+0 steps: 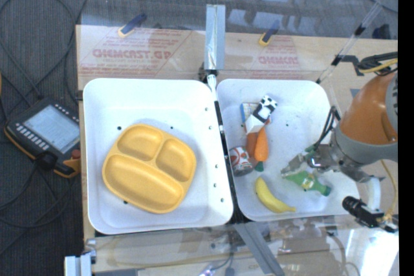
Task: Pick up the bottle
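Observation:
The bottle (312, 183) is small and green. It lies on its side near the front right of the right bin (291, 90), its length running from left to lower right. My gripper (301, 167) hangs just over the bottle's left end, at the tip of the grey arm with the orange band (369, 116), which comes in from the right. The gripper body partly covers the bottle's upper edge. I cannot see whether anything is gripped.
A yellow banana (272, 196) lies just left of the bottle. An orange carrot (261, 145), a black-and-white cow toy (262, 110) and a small can (240, 160) sit further left. The left bin (103, 94) holds a yellow divided plate (149, 168).

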Available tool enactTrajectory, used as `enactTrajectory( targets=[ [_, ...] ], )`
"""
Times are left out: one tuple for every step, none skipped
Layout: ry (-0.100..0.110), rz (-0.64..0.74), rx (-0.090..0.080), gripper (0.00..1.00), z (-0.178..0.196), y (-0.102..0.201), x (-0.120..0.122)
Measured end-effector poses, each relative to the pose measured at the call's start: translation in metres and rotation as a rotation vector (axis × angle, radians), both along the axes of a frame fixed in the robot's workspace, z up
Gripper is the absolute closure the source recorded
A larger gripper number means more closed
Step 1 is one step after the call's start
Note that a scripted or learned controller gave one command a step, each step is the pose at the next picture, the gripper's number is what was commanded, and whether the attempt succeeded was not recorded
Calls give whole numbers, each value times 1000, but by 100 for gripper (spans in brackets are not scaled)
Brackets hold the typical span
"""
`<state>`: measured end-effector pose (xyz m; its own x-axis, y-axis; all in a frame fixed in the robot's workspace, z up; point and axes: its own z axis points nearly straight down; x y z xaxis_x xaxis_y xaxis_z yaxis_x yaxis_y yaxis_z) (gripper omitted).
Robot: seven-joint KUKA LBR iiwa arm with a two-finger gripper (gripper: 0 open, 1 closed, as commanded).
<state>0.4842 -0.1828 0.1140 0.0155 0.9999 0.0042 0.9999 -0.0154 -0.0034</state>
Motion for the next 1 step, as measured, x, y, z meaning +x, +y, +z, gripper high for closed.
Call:
enactTrajectory(
  targets=[
    [2,-317,-5,100,25,60,34]
  ],
)
